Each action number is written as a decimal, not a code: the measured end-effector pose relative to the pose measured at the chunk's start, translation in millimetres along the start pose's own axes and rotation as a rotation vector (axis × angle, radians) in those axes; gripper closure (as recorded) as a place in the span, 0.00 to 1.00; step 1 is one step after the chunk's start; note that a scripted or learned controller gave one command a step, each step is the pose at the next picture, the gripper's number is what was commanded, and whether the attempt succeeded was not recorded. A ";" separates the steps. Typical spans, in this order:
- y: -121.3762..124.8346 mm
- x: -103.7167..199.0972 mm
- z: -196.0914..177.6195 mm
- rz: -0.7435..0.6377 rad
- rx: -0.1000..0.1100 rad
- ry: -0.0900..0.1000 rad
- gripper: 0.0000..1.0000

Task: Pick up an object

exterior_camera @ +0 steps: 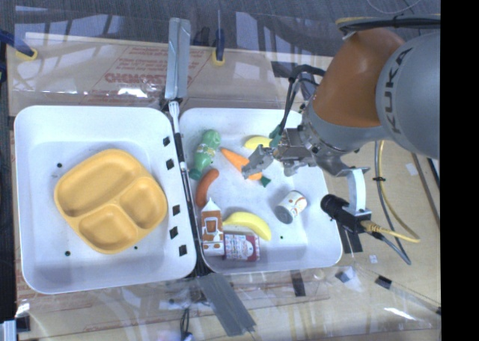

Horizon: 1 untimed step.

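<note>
Over the right bin (318,250), the gripper (258,164) hangs low with its fingers parted, holding nothing, right beside the carrot (235,158); a banana (248,222) and small can (290,206) lie nearby.

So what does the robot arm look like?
The arm is big, round and grey with a wide orange band and white KUKA lettering. Its end effector is dull grey metal. Thin black cables loop above it, and a yellow cable trails beside the bench.

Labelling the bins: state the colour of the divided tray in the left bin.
Yellow, a plain divided tray, clearest in the camera view.
</note>
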<state>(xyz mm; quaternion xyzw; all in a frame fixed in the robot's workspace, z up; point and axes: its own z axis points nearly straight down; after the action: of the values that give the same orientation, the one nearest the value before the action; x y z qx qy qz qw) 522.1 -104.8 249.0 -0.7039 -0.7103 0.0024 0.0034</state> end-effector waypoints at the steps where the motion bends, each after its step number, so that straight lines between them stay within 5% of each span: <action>1: 61.3 -13.5 33.8 -0.023 -0.002 -0.002 0.00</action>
<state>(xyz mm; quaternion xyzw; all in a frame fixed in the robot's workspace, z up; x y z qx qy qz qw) 583.2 -117.7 214.6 -0.6957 -0.7183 0.0024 0.0021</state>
